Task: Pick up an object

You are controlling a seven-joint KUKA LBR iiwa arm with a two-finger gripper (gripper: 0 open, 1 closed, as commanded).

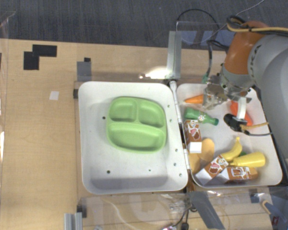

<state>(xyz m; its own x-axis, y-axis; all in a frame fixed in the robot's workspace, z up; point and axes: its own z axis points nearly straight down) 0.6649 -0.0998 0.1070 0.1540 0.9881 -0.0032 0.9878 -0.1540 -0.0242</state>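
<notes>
Near end of the right bin (268,139): brown carton (228,172) flat by the near wall. Yellow bottle (248,160) lies on its side, touching the carton, and the banana (232,150) leans on the bottle. It's a tight cluster with little clearance, so a poor first pick.

Mid bin, along the left wall: white cube (195,147) beside a tan disc (208,146), with a small brown-and-white carton (193,131) just beyond. They're jammed against the divider, so side access looks blocked.

Left bin (93,169) holds one green divided tray (136,123), roughly centred and flat. It's wide and low, so probably not a candidate.

Further back on the right: green bottle (201,117) on its side, cap end pointing right. Carrot (195,99) sits beyond it, tip pointing left. Both are more isolated than the near pile.

Tool (213,98) hangs low at the far end of the right bin, just right of the carrot and just beyond the bottle. The arm (240,51) comes in from the far right. Can't tell if the tool is released or clenched, and nothing is visibly in its grip.

Judgement: the target is the carrot or the green bottle, both resting in the bin. Neither is lifted yet. An orange-red piece (242,110) sits just right of the tool, partly hidden, so no ID.

Bins sit on the table (38,138).
</notes>
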